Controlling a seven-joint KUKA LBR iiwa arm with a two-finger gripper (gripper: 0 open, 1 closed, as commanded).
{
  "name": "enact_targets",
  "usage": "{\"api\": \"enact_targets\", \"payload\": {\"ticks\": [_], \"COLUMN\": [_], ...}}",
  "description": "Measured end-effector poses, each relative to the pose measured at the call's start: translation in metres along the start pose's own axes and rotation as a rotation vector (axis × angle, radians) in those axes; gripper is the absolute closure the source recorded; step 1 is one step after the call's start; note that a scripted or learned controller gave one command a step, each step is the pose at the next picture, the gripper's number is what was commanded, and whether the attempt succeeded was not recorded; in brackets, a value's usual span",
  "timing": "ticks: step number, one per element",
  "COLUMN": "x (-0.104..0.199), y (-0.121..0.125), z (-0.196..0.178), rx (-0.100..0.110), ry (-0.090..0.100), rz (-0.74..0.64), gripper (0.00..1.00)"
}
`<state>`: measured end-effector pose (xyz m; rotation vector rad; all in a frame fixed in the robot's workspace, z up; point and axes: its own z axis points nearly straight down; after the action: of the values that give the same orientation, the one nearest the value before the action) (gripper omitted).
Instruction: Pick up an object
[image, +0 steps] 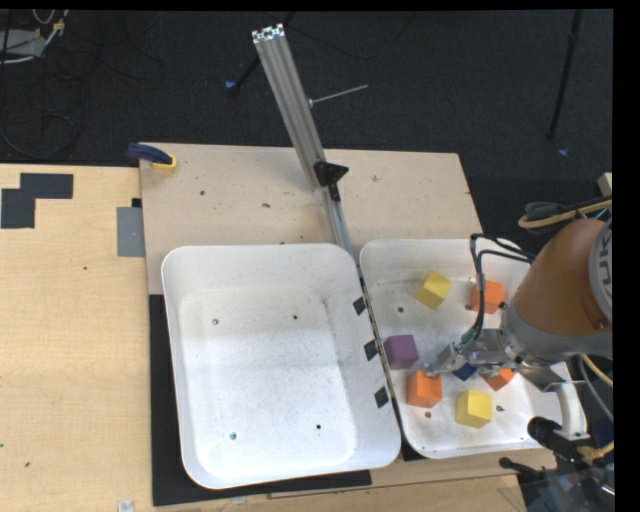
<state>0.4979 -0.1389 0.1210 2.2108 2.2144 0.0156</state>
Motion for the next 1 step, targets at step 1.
{"api": "enact_targets", "payload": {"ticks": [1], "x": [-0.0014], "y": [-0.0008], "z": [-0.0075], "rx": [0.003], "ry": [0.002], "rz": [0.007], "gripper": [1.00]}}
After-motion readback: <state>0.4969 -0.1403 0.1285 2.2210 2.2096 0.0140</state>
